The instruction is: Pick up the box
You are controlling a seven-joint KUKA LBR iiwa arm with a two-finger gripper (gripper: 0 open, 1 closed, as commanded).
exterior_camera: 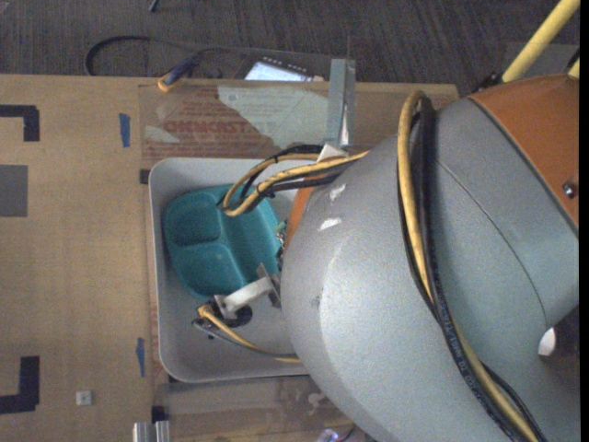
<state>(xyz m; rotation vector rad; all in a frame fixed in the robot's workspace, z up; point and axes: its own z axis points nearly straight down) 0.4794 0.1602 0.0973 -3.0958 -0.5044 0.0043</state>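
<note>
Box (213,242), teal, smooth, rounded plastic, lies in white bin (170,339).

one teal box (213,242), one white bin (166,274), one grey arm (433,274)

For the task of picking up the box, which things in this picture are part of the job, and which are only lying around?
Part of the job:
- teal box, lying in the white bin
- grey arm, reaching over that bin

Only lying around:
- blue tape marks on the bench
- black cable loop on the floor
- cardboard sheet behind the bin
</note>
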